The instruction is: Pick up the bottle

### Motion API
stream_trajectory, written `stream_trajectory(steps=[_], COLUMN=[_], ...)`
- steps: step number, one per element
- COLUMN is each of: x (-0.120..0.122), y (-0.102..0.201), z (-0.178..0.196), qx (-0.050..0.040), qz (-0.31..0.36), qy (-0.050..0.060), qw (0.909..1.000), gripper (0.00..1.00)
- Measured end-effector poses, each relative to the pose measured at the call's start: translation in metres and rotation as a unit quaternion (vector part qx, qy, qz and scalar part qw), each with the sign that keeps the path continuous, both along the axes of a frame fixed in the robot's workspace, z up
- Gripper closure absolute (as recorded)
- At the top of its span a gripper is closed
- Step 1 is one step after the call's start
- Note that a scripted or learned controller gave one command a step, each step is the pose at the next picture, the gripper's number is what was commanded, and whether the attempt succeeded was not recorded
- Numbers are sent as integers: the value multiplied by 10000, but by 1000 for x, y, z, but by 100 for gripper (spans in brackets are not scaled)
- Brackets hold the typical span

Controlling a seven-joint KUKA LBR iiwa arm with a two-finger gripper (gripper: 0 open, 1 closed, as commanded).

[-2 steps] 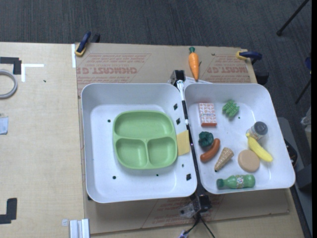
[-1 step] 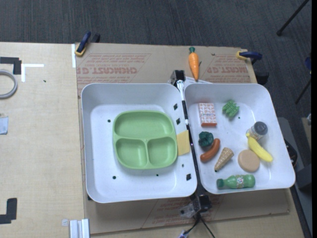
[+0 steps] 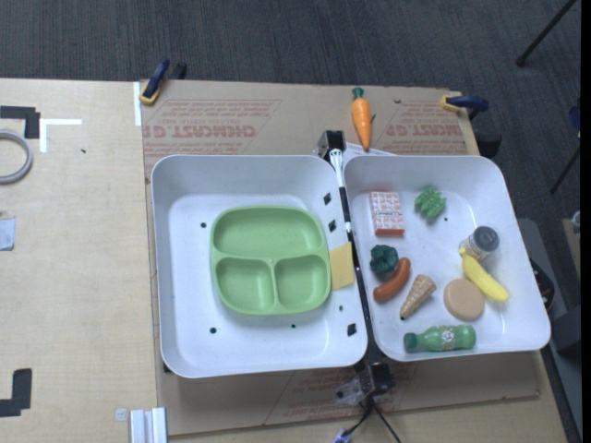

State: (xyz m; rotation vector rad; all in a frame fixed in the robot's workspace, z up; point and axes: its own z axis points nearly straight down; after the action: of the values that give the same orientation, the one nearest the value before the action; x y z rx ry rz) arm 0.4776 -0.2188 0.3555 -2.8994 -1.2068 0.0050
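- Judging whether the jaws are open or closed is not possible from this view.
- The bottle (image 3: 440, 339) is green with a pale label. It lies on its side, cap to the view's left, on the floor of the right bin (image 3: 517, 212) by that bin's near wall.
- A round tan bun (image 3: 464, 299) sits just above the bottle, close but apart.
- A cone (image 3: 416, 295) lies tilted just above the bottle's cap end.
- A banana (image 3: 484, 278) lies above the bottle, touching the bun's upper right side.
- A small jar (image 3: 481, 242) with a grey lid stands farther above the bottle, against the banana's upper end.
- A sausage (image 3: 391, 281) lies up and left of the bottle, beside the cone, with a dark green vegetable (image 3: 383, 257) touching its upper end.
- A red and white box (image 3: 386, 213) and a leafy green piece (image 3: 429, 202) lie well above the bottle, near the bin's far side.
- A carrot (image 3: 360, 118) lies far above the bottle, outside the bin on the cardboard (image 3: 222, 123).
- The left bin (image 3: 175, 247) is left of the bottle and holds a green three-part tray (image 3: 271, 261).
- A yellow slice (image 3: 342, 266) lies at the tray's right edge.
- Two clamps (image 3: 154, 79) (image 3: 464, 104) pin the cardboard's far corners to the tabletop (image 3: 74, 275).
- A tape roll (image 3: 11, 158) lies far left of the bottle at the view's edge.
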Motion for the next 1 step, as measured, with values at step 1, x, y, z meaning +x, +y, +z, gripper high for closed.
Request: stream_trajectory(steps=[1], x=[0], y=[2], z=[4], qx=[1], qz=[900], qy=[-2], qw=[9959], gripper=[100])
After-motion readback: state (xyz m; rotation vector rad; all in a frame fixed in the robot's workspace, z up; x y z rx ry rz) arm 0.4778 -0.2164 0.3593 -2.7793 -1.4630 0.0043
